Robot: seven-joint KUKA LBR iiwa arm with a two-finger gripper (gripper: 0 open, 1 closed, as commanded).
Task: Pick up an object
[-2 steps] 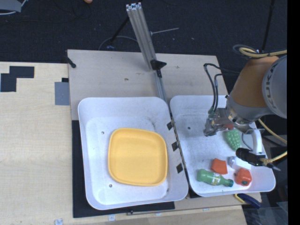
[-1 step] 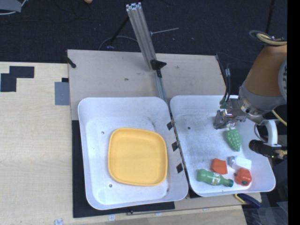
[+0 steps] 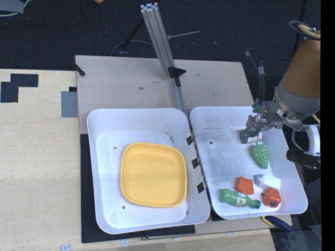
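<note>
A: What do I have in the two bins?

B: From my remote station I see the left bin [image 3: 99, 140], lower centre of the frame, bearing a yellow plate [image 3: 154, 174] that lies flat. The right bin [image 3: 220, 140] holds the small things, all toward its right half: a green bumpy toy [image 3: 260, 156] at mid-right; below it an orange block [image 3: 244, 185], a white block [image 3: 271, 181], a red-orange toy [image 3: 271, 197] and a green bottle [image 3: 239, 198] on its side along the lower edge.

A: And the arm?

B: The arm [image 3: 303, 77] enters at the upper right of the frame. Its gripper [image 3: 252, 132] sits low over the right bin, just above the green bumpy toy in the picture. Something small and pale shows at its tip; I cannot make out what it is. Whether the fingers are released or clenched, I cannot tell.
</note>
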